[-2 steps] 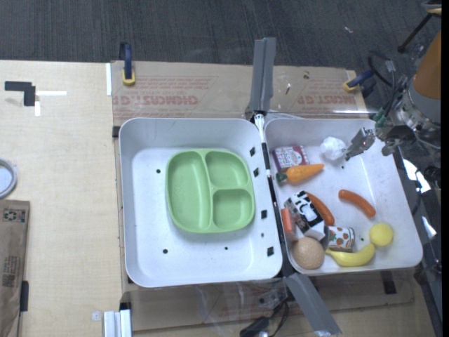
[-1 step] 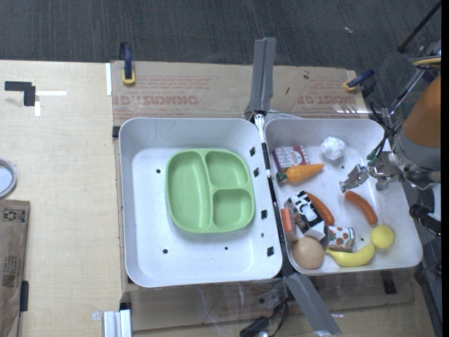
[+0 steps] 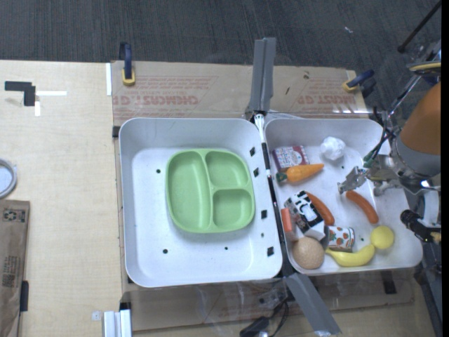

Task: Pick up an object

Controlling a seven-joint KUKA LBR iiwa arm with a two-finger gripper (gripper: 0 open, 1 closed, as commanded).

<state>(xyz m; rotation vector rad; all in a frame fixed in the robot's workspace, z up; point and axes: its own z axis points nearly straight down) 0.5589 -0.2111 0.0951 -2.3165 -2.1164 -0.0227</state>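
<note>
Sausage — just below fingers

Arm enters from right; tool low, pointing left, fingers unclear.

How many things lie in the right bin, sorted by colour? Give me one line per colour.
Orange: 3, carrot, sausage, sausage
Yellow: 2, banana, lemon
White: 1, crumpled ball
Tan: 1, egg
Printed packs: 3
Total: 10
</note>
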